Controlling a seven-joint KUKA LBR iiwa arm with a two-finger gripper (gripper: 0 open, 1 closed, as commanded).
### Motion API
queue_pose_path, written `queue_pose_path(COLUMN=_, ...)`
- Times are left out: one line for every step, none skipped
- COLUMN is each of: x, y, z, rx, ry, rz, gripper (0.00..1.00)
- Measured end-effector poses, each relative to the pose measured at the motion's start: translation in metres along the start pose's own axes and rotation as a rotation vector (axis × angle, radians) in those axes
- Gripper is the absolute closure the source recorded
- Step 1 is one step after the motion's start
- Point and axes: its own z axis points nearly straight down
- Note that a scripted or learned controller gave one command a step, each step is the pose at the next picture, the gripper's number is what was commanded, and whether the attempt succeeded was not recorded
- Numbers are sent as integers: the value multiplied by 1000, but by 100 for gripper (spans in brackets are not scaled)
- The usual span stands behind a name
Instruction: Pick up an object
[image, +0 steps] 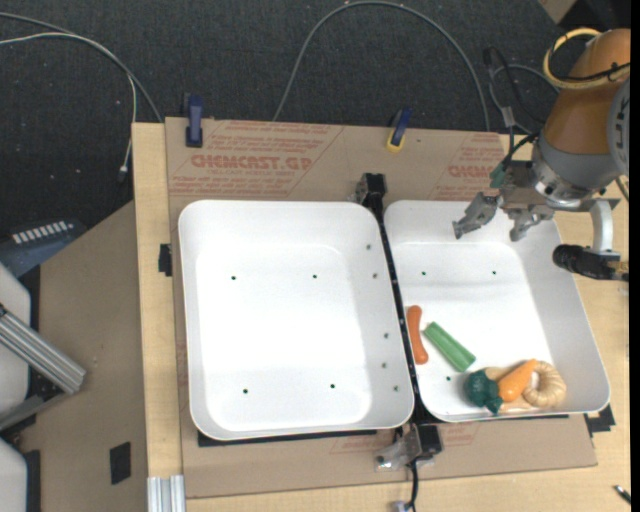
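Observation:
In the right bin (470, 260) lie several small objects near its front. A thin orange stick (416, 334) rests along the left wall, and a green cylinder (449, 346) lies beside it. At the front right sit a dark teal piece (482, 389), an orange piece (517, 378) and a tan ring-shaped piece (546, 387), bunched together. My gripper (495, 224) hangs over the back right of that bin, well away from the objects, open with nothing between its fingers.
The left bin (285, 310) stands beside the right one on a cardboard sheet (300, 160). Blue and yellow clamps (194, 121) hold the sheet at the back. Black brackets (373, 187) sit between the bins. Cables loop behind the bench.

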Motion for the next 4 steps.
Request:
queue_pose_path(x=2, y=-101, z=17, rx=2, ry=0, rz=2, gripper=0)
queue_pose_path(x=31, y=-143, z=108, rx=4, ry=1, rz=-1, gripper=0)
queue_pose_path(x=29, y=-141, z=95, rx=-3, ry=-1, rz=1, gripper=100)
queue_pose_path(x=97, y=-79, z=2, rx=-9, ry=2, rz=-8, gripper=100)
